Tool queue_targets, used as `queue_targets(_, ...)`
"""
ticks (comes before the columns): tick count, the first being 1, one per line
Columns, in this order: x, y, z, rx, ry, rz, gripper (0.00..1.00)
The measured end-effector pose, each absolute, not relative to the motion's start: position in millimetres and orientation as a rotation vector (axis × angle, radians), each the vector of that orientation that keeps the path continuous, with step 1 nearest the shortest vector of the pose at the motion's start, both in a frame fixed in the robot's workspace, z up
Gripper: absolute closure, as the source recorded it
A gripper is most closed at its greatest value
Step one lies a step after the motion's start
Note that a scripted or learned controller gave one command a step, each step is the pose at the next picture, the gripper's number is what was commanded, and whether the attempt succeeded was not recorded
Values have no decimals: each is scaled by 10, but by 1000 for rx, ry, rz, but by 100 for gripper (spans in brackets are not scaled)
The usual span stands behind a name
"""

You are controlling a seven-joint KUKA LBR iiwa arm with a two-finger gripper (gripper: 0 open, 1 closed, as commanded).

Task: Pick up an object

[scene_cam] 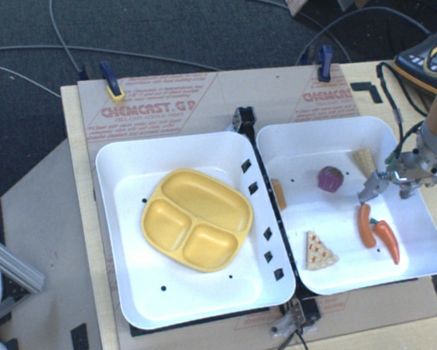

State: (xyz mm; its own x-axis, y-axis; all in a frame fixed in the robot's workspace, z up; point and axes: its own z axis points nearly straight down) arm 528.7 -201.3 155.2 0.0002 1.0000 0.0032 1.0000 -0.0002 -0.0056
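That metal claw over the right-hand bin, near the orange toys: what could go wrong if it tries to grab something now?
The gripper hovers just above two orange pieces lying side by side, so it might pinch both or nudge one away. They sit close to the right bin's far wall, leaving little room for the fingers. The purple ball nearby looks round and could roll if bumped.

Two bins, one yellow plate
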Motion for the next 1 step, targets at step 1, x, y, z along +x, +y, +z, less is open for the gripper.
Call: queue_targets(1,5305,-2002,1125,-2216,-2217,3,0)
